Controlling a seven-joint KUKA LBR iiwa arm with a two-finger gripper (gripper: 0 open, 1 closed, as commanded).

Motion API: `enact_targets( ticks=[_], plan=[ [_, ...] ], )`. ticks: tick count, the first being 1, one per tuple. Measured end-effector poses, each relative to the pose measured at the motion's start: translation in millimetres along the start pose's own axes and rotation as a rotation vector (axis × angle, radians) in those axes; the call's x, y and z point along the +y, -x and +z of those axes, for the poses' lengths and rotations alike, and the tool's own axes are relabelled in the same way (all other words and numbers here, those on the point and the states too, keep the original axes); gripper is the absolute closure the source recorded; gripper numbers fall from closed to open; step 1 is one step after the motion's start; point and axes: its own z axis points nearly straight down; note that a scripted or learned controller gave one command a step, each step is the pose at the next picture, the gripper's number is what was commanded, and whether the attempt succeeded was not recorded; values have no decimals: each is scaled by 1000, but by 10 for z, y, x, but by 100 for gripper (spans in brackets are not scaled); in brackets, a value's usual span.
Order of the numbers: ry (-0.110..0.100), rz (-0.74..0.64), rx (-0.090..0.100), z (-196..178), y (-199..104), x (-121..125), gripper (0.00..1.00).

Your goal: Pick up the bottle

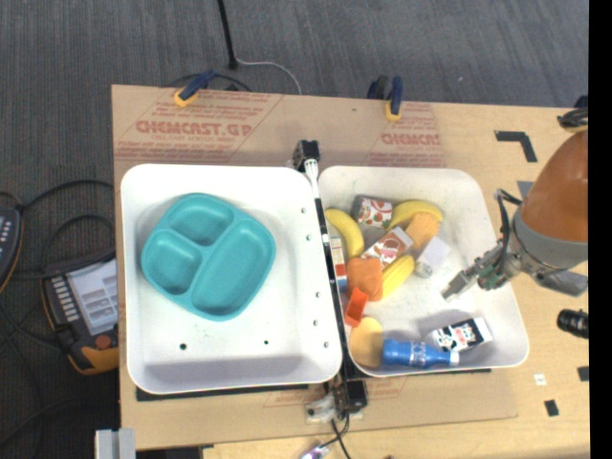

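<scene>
Where the bench edge comes nearest the camera, one blue bottle [413,354] lies on its side along the front wall of the right-hand bin [497,357], its white cap end pointing right. Touching that end is one small black-and-white carton [461,335], and at the bottle's left end sits one rounded yellow piece [365,336]. Next to these, in the left bin [153,366], one teal plate [208,253] with three compartments lies near the middle.

My pincer [457,286] hangs over the right bin's floor, above the carton and apart from the bottle; its two dark fingers [449,292] point left, and whether they are parted or pressed together I cannot tell. Nothing sits between them that I can see.

Farther back in the right bin I count two bananas [346,231], one by the dividing wall and one against the far wall, plus one shorter yellow piece [398,273]. Among them are one orange lump [364,277], one pale block [433,254] and two printed red-and-white cartons [385,248].

Beyond the bins, two clamps [391,97] grip the board's far edge.
</scene>
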Motion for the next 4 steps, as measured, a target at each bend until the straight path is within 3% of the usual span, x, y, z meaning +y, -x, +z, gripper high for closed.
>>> enact_targets(
  ticks=[1,2,3,4],
  plan=[
    [1,-416,-1,-309,250,-263,100],
    [3,-416,-3,-409,251,-252,100],
    [2,-687,-1,-695,471,197,100],
    [3,-999,-2,-396,694,674,100]
  ],
)
